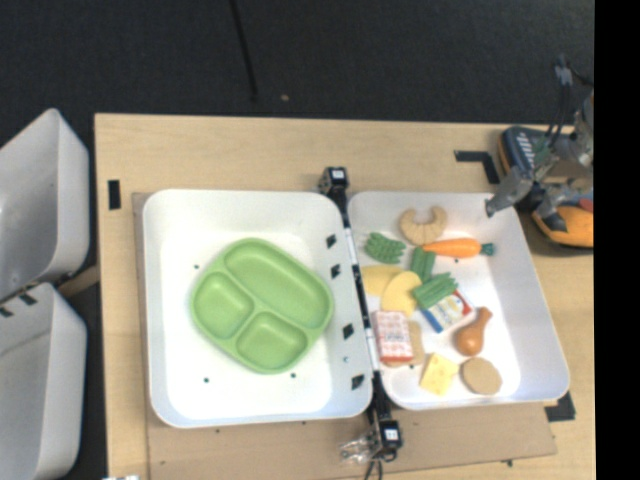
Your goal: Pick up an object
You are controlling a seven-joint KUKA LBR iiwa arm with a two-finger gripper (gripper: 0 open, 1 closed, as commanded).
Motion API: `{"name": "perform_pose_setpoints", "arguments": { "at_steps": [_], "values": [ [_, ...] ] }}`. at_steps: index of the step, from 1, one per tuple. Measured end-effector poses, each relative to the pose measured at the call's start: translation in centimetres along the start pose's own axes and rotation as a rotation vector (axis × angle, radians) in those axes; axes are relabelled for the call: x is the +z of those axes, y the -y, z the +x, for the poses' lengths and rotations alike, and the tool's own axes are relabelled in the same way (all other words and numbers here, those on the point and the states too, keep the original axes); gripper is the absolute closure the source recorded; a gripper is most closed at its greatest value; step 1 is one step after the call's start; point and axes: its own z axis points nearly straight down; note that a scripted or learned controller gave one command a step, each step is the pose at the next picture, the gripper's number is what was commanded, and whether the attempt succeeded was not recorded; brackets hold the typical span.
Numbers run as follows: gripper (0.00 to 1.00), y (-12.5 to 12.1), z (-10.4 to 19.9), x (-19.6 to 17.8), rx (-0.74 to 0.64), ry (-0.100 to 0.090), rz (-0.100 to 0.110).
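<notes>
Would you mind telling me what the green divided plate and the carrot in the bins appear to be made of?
Green divided plate: likely moulded plastic, smooth with a soft sheen, uniform colour and rounded compartment ridges. Carrot: apparently toy plastic, evenly orange with a flat green stub; rubber or foam can't be excluded at this resolution.

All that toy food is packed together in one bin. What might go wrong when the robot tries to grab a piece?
The toys in the right bin lie crowded: the yellow pieces, the green toy and the packet touch, so the gripper, now at the bin's far right edge, may nudge neighbours or catch two at once. The cheese wedge and the round brown piece sit near the front wall, which may block the approach.
</notes>
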Motion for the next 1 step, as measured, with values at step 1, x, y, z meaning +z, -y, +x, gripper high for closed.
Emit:
{"name": "perform_pose_setpoints", "arguments": {
  "at_steps": [1],
  "values": [
    [0.0,1.79,0.19,-0.5,-0.003,0.003,-0.004]
  ]
}}
